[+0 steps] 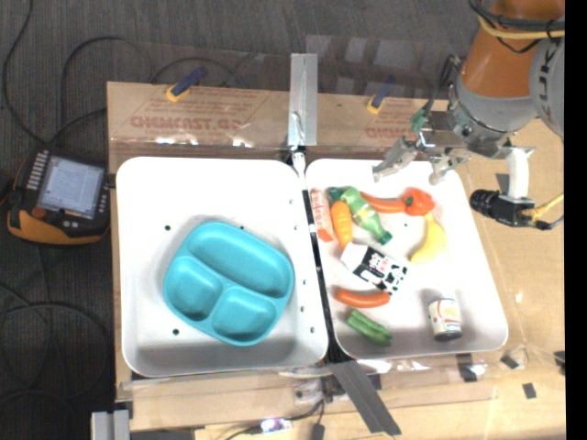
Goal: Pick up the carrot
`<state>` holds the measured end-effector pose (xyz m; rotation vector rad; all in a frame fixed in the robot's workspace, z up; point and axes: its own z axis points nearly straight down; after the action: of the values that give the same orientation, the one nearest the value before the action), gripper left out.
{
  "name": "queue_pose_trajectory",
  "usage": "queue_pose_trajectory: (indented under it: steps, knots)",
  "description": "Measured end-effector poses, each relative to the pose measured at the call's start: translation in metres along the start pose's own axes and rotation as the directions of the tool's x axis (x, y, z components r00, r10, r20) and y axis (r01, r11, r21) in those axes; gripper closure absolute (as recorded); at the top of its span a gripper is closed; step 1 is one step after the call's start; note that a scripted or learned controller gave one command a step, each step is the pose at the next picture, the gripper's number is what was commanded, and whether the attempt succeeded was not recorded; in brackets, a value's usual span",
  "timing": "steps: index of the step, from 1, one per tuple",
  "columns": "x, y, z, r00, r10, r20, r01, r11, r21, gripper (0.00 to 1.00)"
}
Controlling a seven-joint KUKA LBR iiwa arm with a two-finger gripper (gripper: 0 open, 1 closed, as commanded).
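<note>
**Still to grab: carrot sits down-left of the open gripper**

Right now the gripper (419, 162) hangs over the back edge of the right bin (486, 273), fingers spread apart w/ nothing between them. The carrot (340, 222) lies in that bin's back-left part, close to the divider side, so from the gripper it's off toward the view's left and a bit nearer the camera. Near, not touching. Its long axis runs roughly front-to-back in the view, slightly tilted, w/ the green top end at the back.

Tight spot, I'd say: a green bottle (365, 214) lies just beside the carrot on its right, prob. touching, and a chili pepper (396, 202) sits between carrot and gripper. A black-and-white box (375, 268) is just in front. The jaws likely need to straddle the carrot across its short width; the bin wall on the left leaves little room for a finger.

Bin floor is smooth white plastic, so the carrot could slide if nudged. The left bin (147, 200) holds a blue tray (229, 282), well apart.
</note>
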<state>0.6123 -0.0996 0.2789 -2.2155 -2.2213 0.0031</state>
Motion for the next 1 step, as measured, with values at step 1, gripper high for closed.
queue_pose_trajectory:
  steps: [1]
  knots:
    - [0.0327, 0.0295, -0.0120, 0.990, -0.140, 0.003, 0.140, 0.990, -0.002, 0.00]
